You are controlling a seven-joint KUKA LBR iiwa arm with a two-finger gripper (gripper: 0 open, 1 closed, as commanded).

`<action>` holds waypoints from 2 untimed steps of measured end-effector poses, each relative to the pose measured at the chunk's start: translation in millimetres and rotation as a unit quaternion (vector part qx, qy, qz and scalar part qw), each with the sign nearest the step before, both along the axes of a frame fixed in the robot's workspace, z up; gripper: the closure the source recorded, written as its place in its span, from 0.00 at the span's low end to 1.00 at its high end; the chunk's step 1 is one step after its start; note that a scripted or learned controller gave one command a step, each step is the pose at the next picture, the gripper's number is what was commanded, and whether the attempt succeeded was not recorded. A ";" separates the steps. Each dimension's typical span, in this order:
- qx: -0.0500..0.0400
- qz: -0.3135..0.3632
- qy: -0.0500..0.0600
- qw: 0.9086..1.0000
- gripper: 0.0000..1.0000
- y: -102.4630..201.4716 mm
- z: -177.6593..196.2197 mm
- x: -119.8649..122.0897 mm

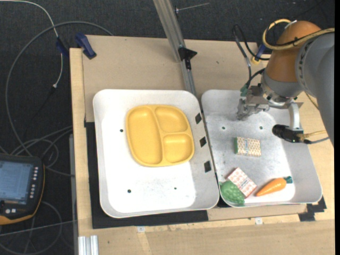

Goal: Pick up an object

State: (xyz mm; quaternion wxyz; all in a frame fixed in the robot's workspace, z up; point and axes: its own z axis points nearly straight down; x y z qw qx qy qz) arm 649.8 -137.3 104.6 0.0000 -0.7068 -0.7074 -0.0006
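The checkered block [248, 146], taken here as the likeliest thing to be picked, lies flat near the middle of the right bin [223, 102], a short way below the gripper [247, 109] in the camera view, that is, toward the near edge of the bench. The gripper is seen over the upper part of that bin, pointing down; nothing is seen between its tips, and how far they stand apart cannot be told, since they are small and dark against the wrist.

From the tips outward, the block is met first. Its long axis runs roughly left to right across the view, so a grasp across its short sides would be judged the easier one. No other object touches it.

Further toward the near rim, three more things are gathered: a second checkered packet [242, 180], tilted, resting against a green leafy item [232, 192], and an orange carrot [271, 186] just to their right, lying slantwise. These are well apart from the gripper.

The left bin [106, 142] is occupied by a yellow divided tray [159, 134], well away from the gripper.

The coming move is judged to be a short travel toward the near edge, then a descent.
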 end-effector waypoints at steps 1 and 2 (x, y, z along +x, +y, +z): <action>-0.001 0.000 -0.003 1.000 1.00 -5.8 46.1 2.1; -0.001 0.001 -0.004 1.000 1.00 0.6 93.2 7.0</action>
